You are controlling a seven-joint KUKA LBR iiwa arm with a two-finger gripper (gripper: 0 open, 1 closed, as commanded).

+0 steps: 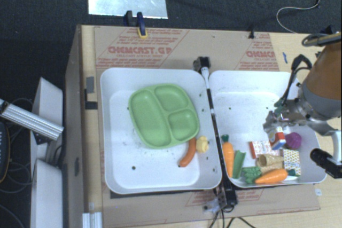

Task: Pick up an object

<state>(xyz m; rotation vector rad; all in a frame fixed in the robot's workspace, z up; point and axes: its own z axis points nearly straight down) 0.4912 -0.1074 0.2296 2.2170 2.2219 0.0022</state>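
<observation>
My gripper (276, 126) hangs low over the right bin (240, 94), at its right side, right above a pile of toy food. Just under it sits a small red, white and blue item (278, 140), with a purple toy (293, 140) to its right. Around them lie a patterned box (260, 147), a tan piece (269, 159), an orange carrot (273, 176), a second carrot (228, 156) and green pieces (249, 172). Whether the gripper touches any of them cannot be told from here.
The left bin (120, 173) holds a green divided plate (163, 115), an orange sausage (187, 154) and a small yellow toy (202, 144). The arm's orange band (326, 80) looms over the right bin's right edge. A dark clamp (202, 64) sits between the bins.
</observation>
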